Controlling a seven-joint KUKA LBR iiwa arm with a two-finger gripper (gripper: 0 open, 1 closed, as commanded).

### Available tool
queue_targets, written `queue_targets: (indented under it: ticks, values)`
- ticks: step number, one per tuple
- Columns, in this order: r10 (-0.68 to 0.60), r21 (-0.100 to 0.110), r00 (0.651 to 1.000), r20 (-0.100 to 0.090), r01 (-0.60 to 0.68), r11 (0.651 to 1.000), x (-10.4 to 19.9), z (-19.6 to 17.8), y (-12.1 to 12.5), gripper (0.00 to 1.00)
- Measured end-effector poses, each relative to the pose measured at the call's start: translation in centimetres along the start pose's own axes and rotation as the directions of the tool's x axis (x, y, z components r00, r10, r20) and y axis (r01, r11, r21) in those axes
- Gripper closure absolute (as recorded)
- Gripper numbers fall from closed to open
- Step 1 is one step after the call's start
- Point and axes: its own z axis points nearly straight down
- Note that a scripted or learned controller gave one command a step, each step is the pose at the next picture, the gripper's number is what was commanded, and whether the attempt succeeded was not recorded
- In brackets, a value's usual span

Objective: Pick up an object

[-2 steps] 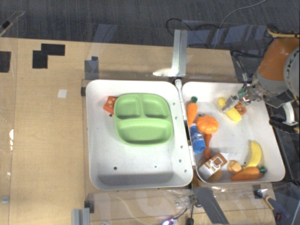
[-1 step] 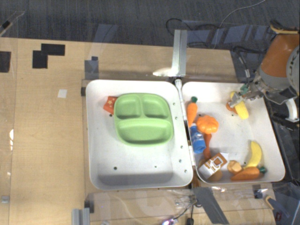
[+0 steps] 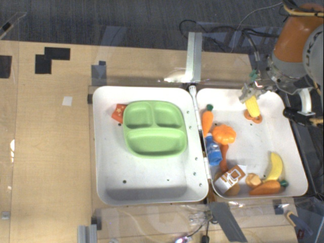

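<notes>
Two white bins are being kept side by side on the bench. In the left bin (image 3: 109,186), a green tray (image 3: 153,127) with three sections is lying flat near the middle, and a small red thing (image 3: 118,113) is being partly hidden under its left edge.

The right bin (image 3: 263,135) is being used for the toys, so the picking is probably being done there. A carrot (image 3: 207,120) is lying right beside the wall between the bins, with an orange pepper (image 3: 224,134) touching it and a blue bottle (image 3: 213,150) just below. A little brown and white box (image 3: 230,180) is resting in the front corner. Next to it, a second carrot (image 3: 266,187) and a banana (image 3: 275,166) are lying close together near the front right.

At the back right of this bin, a small yellow thing (image 3: 251,106) is being held up, tilted, just under the gripper (image 3: 251,91). It seems to be pinched between the fingers, which look nearly closed around its top. An orange thing (image 3: 253,117) is lying on the bin floor just below it. The yellow thing looks lifted off the floor, so the pick seems to be well along.
</notes>
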Motion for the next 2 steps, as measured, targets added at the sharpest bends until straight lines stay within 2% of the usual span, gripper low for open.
queue_targets:
  ticks: [1,2]
  values:
    - [-0.012,0.002,1.0,-0.001,0.012,1.0,8.4,-2.0,-2.3,1.0]
    - [-0.368,0.002,0.93,-0.002,0.368,0.93,9.3,-1.1,-3.6,1.0]
